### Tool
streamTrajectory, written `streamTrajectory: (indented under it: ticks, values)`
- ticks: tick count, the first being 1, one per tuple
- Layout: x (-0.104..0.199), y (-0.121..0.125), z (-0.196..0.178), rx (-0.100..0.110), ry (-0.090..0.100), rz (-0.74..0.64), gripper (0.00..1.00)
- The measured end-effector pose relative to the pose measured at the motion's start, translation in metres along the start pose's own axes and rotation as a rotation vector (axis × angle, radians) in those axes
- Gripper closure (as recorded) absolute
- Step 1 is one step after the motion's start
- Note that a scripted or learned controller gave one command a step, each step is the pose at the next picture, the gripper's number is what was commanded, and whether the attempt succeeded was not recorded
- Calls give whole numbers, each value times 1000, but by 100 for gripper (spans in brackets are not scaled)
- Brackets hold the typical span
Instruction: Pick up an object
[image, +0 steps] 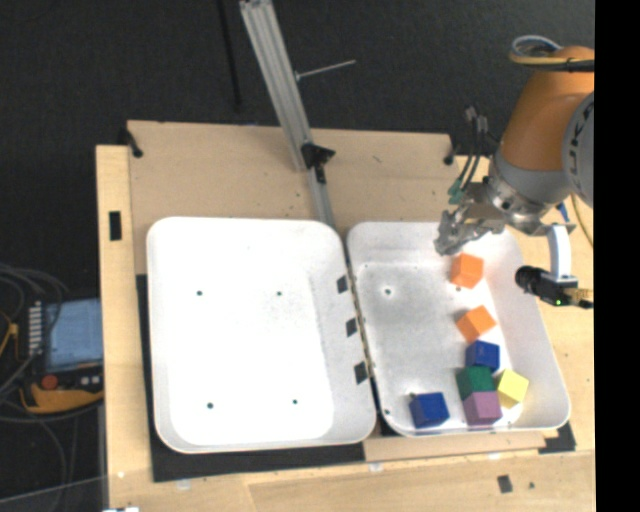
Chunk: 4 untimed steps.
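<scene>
Right-hand bin (400, 335) has all the goods: an orange cube (467, 270) near the top, a second orange cube (477, 322) below it, then a dark blue cube (483, 355), a green one (475, 380), a yellow one (512, 387), a purple one (482, 407) and a blue cube (429, 409) down front. Left bin (245, 335) sits alongside. The gripper (452, 238) hangs just above the upper orange cube, clutching nothing I can see; whether it's parted or closed, I can't tell.

Pincer (452, 240) hovers beside orange cube (466, 270) in right bin (400, 330)
</scene>
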<state>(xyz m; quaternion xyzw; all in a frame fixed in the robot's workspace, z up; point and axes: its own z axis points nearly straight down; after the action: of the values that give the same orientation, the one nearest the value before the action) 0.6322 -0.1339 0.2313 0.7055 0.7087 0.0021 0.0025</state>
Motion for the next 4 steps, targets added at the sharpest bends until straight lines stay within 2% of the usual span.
streamTrajectory:
  ticks: [1,2,3,4]
  values:
    - [-1,2,-55,-2,-1,-1,100]
    - [54,-4,-55,5,0,-2,100]
    - [97,-21,-37,7,0,0,100]
    - [155,-40,-31,7,1,-2,100]
